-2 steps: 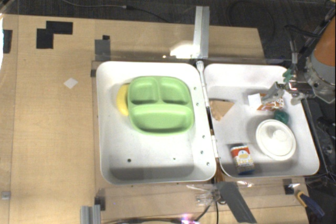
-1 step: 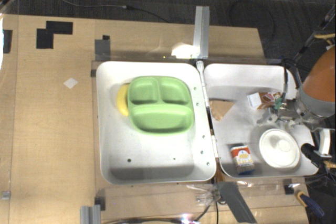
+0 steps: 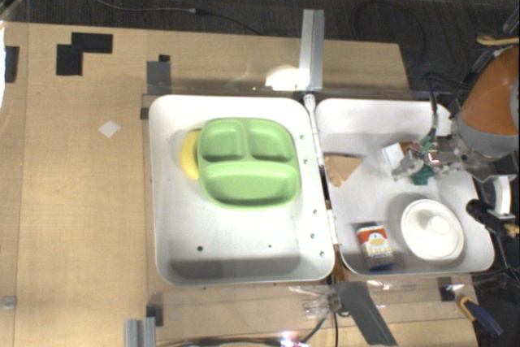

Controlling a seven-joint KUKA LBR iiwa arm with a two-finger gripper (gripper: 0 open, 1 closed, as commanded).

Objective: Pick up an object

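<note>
Wooden counter (image 3: 73,199) carries both bins; claw (image 3: 422,162) hangs low in right bin (image 3: 357,114), perhaps over a teal scrap (image 3: 420,175), its grip indiscernible.

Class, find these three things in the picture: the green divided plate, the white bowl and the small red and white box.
green divided plate (image 3: 248,161), camera view, on the ridge between its compartments
white bowl (image 3: 431,228), camera view, on its centre
small red and white box (image 3: 374,245), camera view, on its top face
</note>
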